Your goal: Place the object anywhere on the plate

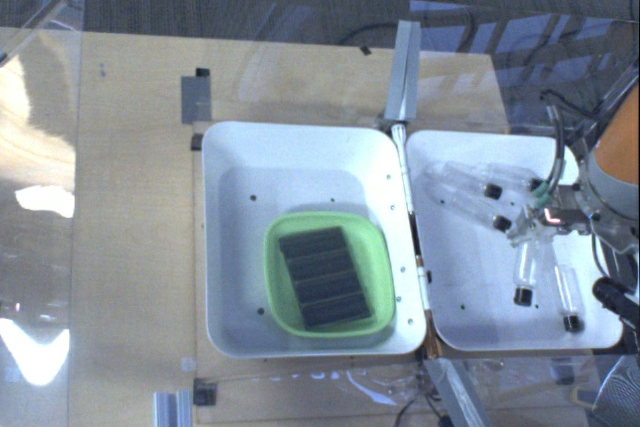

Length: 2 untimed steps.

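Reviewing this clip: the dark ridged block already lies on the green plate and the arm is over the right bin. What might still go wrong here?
1. The hand hangs low in the right bin, near its walls; a careless retreat might clip a wall.
2. The dark block lies well inside the green plate, so any further grasp attempt may only drag it off.
3. The plate sits near the left bin's front wall; a nudge could tilt it.
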### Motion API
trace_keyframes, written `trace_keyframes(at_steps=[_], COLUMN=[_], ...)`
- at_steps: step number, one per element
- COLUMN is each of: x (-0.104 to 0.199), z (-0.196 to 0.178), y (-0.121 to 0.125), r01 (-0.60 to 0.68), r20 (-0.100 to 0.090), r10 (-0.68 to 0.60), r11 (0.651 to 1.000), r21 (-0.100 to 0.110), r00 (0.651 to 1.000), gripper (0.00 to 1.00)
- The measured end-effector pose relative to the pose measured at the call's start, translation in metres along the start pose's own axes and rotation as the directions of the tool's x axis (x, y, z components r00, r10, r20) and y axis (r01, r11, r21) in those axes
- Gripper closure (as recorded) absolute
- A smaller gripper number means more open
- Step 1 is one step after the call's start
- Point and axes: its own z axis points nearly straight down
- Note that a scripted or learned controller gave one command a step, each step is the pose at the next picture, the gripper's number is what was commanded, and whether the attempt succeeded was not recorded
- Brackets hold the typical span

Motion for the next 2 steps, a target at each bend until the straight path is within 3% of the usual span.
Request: trace_keyframes(at_steps=[1,2], x=[0.066,0.150], z=[0.031,0.019], y=[-0.002,-0.003], r01=[0.145,0.337], r20=[-0.001,-0.002], r10=[-0.145,-0.337], r11=[0.989,0.942], r21=[0.002,0.000], r00=[0.989,0.942], gripper=[1.00,1.00])
